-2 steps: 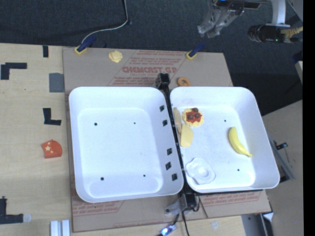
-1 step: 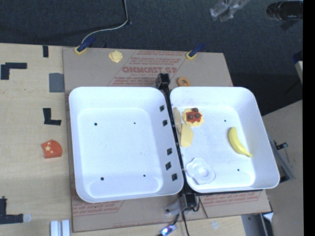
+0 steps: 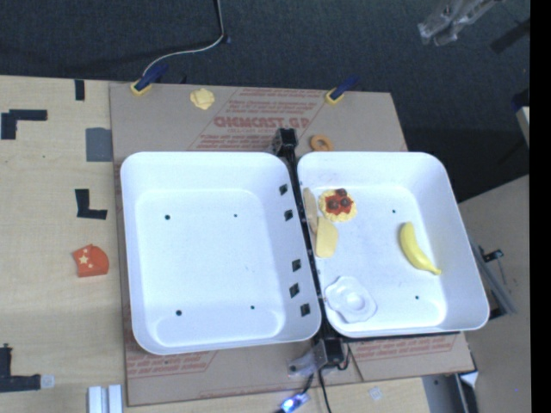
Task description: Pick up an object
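Up in the top right corner, the gripper (image 3: pixel 452 15) hangs over the dark floor, well apart from both bins; it is blurred and pale, so I cannot tell how wide it stands, and nothing can be made out in it.

Below it, the right bin (image 3: pixel 461 222) holds four things. A banana (image 3: pixel 417 249) lies near the bin's right side, slanting down toward the right. Near the bin's upper left sits a small yellow tart with red berries (image 3: pixel 337 204), and just below and left of it a pale yellow slice (image 3: pixel 326 240) lies close to the dividing wall. A white fried egg toy (image 3: pixel 349 299) rests by the bin's near left corner.

The left bin (image 3: pixel 138 231) sits just beside the right one, their inner walls touching along a line of black clips.

Both bins rest on a brown cardboard sheet (image 3: pixel 250 114). On it, beyond the bins, lie a small yellow lump (image 3: pixel 202 99) and a little orange ring (image 3: pixel 320 143). An orange toy (image 3: pixel 90 261) sits on the wooden bench (image 3: pixel 43 222), left of the left bin.
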Action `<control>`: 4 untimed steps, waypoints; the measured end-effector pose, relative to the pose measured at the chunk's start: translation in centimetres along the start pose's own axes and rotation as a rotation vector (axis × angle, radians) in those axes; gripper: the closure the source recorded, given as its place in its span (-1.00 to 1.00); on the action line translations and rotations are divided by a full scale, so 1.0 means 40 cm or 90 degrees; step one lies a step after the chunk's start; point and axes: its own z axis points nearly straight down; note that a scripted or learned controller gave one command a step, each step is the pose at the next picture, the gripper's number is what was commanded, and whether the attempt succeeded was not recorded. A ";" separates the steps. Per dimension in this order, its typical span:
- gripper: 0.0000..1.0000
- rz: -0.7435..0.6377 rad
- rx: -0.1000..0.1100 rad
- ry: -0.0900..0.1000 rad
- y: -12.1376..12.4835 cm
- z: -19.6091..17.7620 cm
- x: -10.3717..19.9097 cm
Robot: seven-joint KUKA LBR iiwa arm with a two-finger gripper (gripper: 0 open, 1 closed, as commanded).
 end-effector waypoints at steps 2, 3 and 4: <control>1.00 -0.006 -0.006 0.002 -0.010 0.220 0.152; 1.00 -0.006 -0.007 0.002 0.000 -0.017 0.161; 1.00 -0.001 0.007 0.001 -0.001 0.239 0.035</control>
